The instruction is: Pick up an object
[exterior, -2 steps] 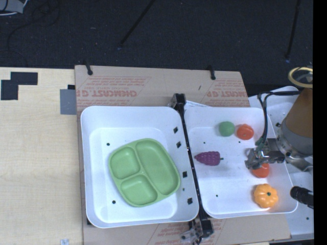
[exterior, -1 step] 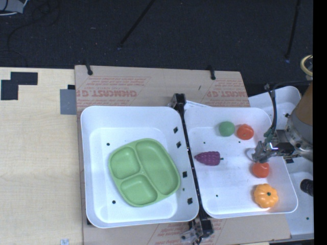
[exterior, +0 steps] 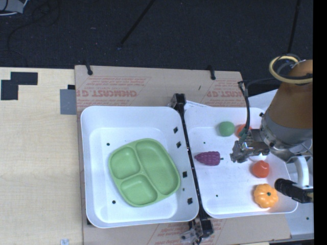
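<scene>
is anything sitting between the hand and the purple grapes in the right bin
Nothing visible does. The hand is just right of the purple grapes, with bare white bin floor between them. The green ball lies further back, and the red tomato and orange pumpkin lie to the right, off that line.

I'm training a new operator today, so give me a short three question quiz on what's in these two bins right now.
1. True or false: the green divided plate lies in the right bin.
2. Which item lies nearest the divider between the bins?
A. the orange pumpkin
B. the purple grapes
C. the red tomato
3. Fill in: the gripper hangs over the ____ bin.

Key:
1. False; it lies in the left bin.
2. B.
3. Right, between the grapes and the tomato, with the green ball further back.
</scene>
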{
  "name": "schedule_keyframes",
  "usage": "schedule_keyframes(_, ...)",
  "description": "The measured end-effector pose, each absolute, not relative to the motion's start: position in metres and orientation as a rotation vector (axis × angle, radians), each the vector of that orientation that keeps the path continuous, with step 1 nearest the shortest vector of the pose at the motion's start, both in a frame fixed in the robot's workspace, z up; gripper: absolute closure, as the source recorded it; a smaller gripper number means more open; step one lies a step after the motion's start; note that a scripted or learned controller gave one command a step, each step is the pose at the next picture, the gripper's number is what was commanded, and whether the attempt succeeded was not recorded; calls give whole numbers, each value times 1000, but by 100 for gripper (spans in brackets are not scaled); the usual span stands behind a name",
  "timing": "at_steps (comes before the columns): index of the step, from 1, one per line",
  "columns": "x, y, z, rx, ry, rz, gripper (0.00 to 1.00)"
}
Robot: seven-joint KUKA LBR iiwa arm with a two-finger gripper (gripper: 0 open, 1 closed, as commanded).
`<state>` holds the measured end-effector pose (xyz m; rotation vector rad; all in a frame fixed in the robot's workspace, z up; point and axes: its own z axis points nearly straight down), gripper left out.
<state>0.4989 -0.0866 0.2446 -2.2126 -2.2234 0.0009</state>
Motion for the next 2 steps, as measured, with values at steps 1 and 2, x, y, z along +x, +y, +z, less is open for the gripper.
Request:
schedule_keyframes(1, 511, -25, 238, -2212, -2224, 2, 100)
schedule_keyframes(2, 528, 28, 245, -2213, -2225, 0, 100)
